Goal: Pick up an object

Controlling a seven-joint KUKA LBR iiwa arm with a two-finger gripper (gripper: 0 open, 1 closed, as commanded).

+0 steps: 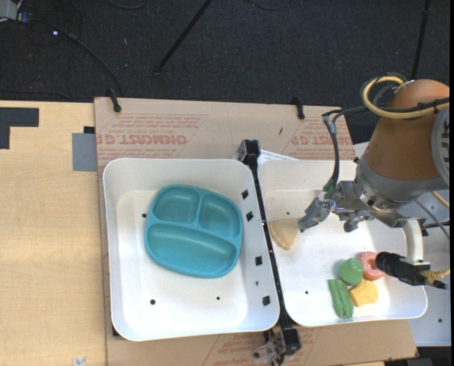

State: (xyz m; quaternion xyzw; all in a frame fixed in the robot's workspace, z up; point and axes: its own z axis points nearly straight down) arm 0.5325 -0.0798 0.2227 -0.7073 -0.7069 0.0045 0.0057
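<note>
One tool [316, 216] beside tan wedge [282, 235]

Fixed overhead camera, angled down

It looks from above the desk [36, 227] at a slant onto both white bins [127, 296], moderately close; the arm [406, 139] enters from the right.

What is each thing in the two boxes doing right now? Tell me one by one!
Blue plate: lying flat, right way up, in the left bin.
Tan wedge: lying in the right bin, near the divider.
Toy food pile: bunched together, near the right bin's front right corner.
Gripper: hanging over the right bin, just above and right of the wedge.
</note>
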